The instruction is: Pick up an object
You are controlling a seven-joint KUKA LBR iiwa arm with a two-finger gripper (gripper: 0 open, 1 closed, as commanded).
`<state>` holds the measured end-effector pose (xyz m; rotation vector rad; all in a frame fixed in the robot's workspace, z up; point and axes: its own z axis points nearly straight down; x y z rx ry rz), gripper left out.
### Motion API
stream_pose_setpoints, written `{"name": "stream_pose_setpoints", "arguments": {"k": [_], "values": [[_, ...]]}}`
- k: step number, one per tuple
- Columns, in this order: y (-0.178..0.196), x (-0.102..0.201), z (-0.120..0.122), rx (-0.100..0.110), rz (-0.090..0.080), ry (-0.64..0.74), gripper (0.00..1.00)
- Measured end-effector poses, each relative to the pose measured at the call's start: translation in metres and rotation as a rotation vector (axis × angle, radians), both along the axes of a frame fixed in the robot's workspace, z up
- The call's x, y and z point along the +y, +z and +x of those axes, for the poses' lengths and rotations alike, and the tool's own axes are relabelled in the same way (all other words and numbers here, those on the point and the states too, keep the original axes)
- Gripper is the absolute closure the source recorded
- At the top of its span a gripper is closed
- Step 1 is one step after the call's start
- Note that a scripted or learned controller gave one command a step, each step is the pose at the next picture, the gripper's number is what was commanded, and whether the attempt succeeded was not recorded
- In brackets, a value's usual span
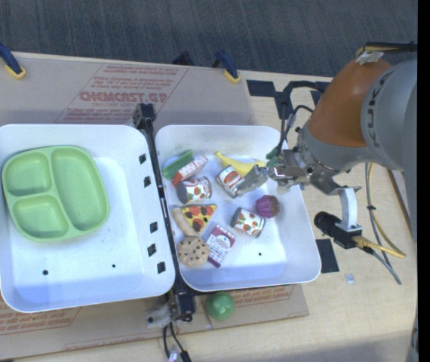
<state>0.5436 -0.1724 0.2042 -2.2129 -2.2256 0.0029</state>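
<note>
We see the gripper (259, 178) low over the right bin (299, 256), near its right wall, its tip just beside a small red-and-white can (231, 180) and above a purple round object (267, 206). We cannot tell from this slant whether the gripper is open or closed, and we see nothing clearly held in it.

Candidate objects all lie in the right bin: the yellow banana (234, 160) at the top, two more cans (195, 190) (248, 222), a pizza slice (195, 216), a cookie (192, 252) and a small packet (219, 242). The left bin (87, 274) carries a green divided tray (54, 192). A green ball (219, 305) sits on the counter (366, 308), outside the bins.

Our judgement: the nearest target is the can by the tip. It lies tilted among close neighbours, so we would centre on its narrow width and descend straight, to avoid nudging the purple object or the banana. Lift slowly and confirm the hold before clearing the bin wall.
</note>
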Motion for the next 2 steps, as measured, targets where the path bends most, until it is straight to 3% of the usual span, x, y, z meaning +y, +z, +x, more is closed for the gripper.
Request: {"name": "stream_pose_setpoints", "arguments": {"k": [1,2], "values": [[-0.112,-0.039,0.029,-0.003,-0.003,0.001,0.0],[-0.102,-0.038,0.029,0.0,-0.002,0.005,1.0]]}}
